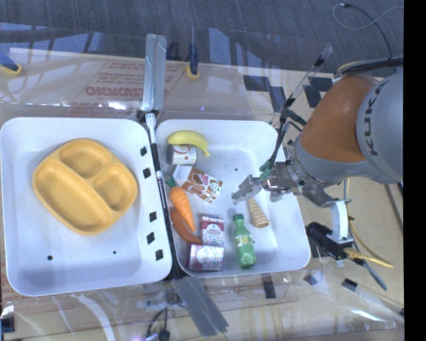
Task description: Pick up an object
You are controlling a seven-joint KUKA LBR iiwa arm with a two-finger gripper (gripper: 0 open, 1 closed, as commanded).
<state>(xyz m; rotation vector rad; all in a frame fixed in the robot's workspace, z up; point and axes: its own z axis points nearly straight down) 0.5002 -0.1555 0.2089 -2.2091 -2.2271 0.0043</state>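
Note:
My gripper (260, 189) hovers over the right part of the right bin (292, 251), its fingers (243, 190) spread apart. A tan ridged cone (258, 213) lies just below the gap between them, its upper end close to the fingertips but not clamped. To the left of the cone stands a green bottle (243, 241). Further left lie a red box (212, 229), an orange carrot (182, 209) and a printed snack packet (203, 186). A yellow banana (189, 140) rests on a small can (182, 155) at the bin's far left.
The left bin (14, 261) holds a yellow divided plate (85, 185). Another small red-and-white pack (206, 258) sits at the right bin's front edge. A metal divider bar (153, 73) runs between the bins at the back.

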